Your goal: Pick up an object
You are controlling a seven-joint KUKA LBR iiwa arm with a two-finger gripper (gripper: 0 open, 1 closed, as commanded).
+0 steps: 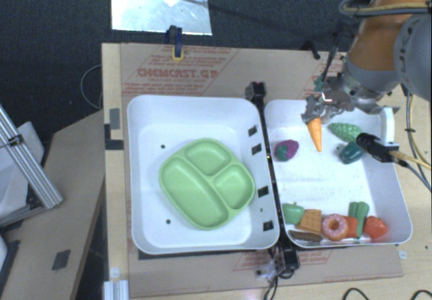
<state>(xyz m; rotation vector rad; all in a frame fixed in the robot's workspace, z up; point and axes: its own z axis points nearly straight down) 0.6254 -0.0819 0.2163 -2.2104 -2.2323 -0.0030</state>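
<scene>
My gripper (316, 115) hangs over the back of the right bin (395, 187). An orange toy carrot (315, 136) points down from it, its thick top caught between the fingers. The gripper is shut on the carrot. A purple toy (286, 150) lies left of the carrot on the bin floor. To the right lie a green bumpy toy (345, 132) and a teal piece (351, 153).
Along the right bin's front wall sit a green pepper (293, 213), a waffle (311, 221), a donut (334, 226), a green vegetable (358, 211) and a red tomato (375, 228). The left bin (145, 157) holds a green divided plate (206, 182).
</scene>
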